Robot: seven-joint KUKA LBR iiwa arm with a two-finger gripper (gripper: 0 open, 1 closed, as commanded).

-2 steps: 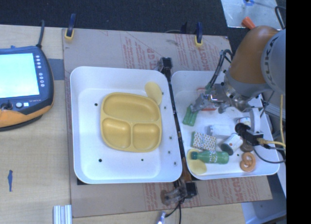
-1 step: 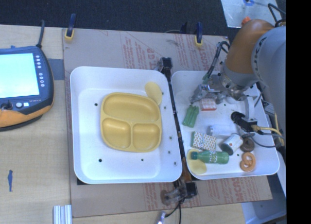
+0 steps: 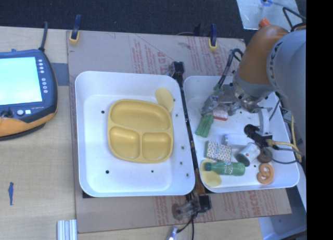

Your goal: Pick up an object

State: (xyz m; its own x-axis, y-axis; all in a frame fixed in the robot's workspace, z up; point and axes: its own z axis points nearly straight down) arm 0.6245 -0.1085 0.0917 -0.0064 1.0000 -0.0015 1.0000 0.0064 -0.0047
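Heads up, your arm's wrist hides most of the pincer [image 3: 225, 104], so you can't tell its state. It hangs low over the right bin [image 3: 291, 181], top-left part, just above the green marker [image 3: 204, 125].

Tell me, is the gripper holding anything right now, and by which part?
Cannot be told. The gripper is low in the right bin, near a green marker, but the wrist hides its tips.

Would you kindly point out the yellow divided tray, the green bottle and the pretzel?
Yellow divided tray [image 3: 139, 129], camera view, middle ridge.
Green bottle [image 3: 227, 168], camera view, middle of body.
Pretzel [image 3: 265, 173], camera view, its ring.
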